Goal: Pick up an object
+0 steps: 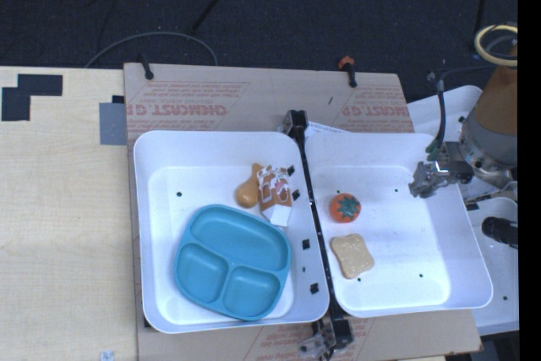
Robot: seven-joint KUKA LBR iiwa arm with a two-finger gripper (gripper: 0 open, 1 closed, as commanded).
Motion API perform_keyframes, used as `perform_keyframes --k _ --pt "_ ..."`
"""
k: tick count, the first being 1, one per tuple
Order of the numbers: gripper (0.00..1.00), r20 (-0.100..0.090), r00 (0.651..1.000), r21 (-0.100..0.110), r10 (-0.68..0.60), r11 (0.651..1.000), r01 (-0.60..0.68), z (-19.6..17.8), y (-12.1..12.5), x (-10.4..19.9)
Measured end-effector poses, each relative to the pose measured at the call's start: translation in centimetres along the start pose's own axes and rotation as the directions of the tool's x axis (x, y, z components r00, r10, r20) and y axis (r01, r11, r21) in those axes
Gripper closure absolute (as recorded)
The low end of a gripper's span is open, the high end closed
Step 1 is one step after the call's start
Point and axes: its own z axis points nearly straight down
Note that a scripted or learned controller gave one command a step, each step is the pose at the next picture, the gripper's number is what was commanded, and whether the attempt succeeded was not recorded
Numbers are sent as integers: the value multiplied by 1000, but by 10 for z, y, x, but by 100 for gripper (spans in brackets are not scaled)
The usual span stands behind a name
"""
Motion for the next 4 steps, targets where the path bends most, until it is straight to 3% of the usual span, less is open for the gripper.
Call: perform_keyframes --k 1,4 --pt "100 0 1000 2 0 1000 0 -50 1 -1" --pt "100 -3 1000 8 -3 1000 3 -43 -13 157"
